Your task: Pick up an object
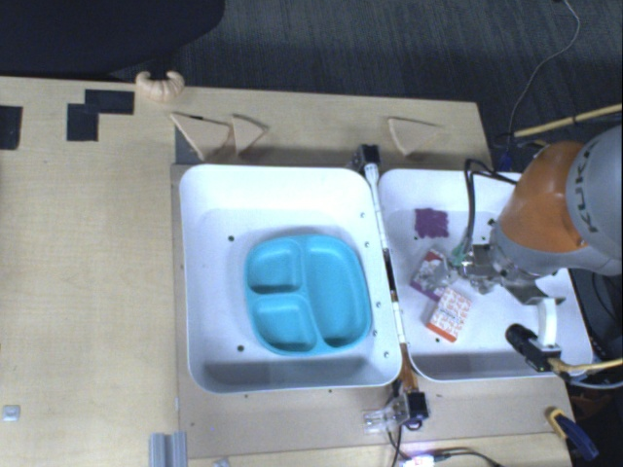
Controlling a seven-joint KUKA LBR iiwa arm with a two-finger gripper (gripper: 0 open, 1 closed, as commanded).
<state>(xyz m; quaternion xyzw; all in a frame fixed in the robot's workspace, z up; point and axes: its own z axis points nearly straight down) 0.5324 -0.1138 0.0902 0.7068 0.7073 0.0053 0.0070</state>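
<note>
In the right bin (487, 363) lie three small things: a purple square piece (431, 223) near the back, a crinkled clear and purple packet (426, 274) in the middle, and a red and white patterned card box (448, 313) just in front of it. My gripper (461, 262) reaches in from the right, low over the bin. It sits at the right edge of the packet and just above the card box. The wrist hides the contact point.
The left bin (204, 261) holds a blue divided plate (308, 292) with three compartments. A ridge (384, 261) separates the two bins. Wooden bench surface surrounds both bins, with small brackets (234, 129) behind them.
</note>
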